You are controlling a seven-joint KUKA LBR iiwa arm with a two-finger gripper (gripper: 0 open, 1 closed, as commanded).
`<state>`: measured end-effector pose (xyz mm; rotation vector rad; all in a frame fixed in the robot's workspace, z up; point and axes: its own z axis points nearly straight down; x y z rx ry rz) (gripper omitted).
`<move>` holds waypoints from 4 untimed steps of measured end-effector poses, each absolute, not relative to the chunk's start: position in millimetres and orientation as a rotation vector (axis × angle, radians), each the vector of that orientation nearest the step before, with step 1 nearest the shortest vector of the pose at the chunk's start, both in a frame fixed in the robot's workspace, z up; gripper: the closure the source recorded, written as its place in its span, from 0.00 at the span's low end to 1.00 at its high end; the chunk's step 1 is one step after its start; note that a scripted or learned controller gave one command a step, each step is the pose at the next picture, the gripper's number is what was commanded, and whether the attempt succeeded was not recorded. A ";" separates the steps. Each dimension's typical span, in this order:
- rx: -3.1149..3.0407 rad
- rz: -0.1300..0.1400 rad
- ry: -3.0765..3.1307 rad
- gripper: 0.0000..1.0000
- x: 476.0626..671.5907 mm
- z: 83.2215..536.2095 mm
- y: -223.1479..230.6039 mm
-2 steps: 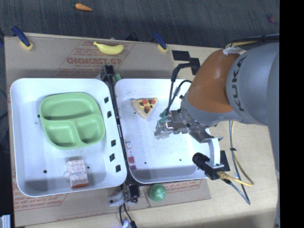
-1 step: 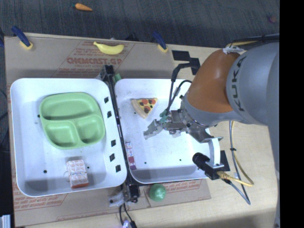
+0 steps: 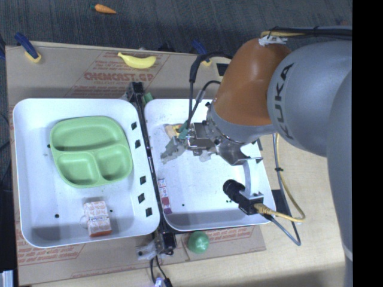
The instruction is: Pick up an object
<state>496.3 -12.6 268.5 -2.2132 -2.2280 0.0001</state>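
Observation:
My gripper hangs low over the upper left part of the right bin, close to the divider between the bins. A small yellowish object shows right at the gripper's far side; whether it is held is unclear. The grey arm with its orange band covers much of the right bin. In the left bin lie a green divided tray and a small red-and-white carton near the front wall.
A yellow banana lies on the cardboard behind the bins. A green ball sits on the cardboard in front of the right bin. An orange carrot lies on the dark floor beyond. Cables trail at the right.

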 end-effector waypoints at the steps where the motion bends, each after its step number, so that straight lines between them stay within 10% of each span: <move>1: -2.214 0.004 -2.227 0.00 476.4 200.0 -53.3; 2: -2.213 -0.002 -2.230 0.00 477.5 282.4 0.2; 3: -2.211 0.005 -2.228 0.00 476.0 225.5 32.4; 4: -2.218 -0.001 -2.229 0.00 533.6 315.1 -28.7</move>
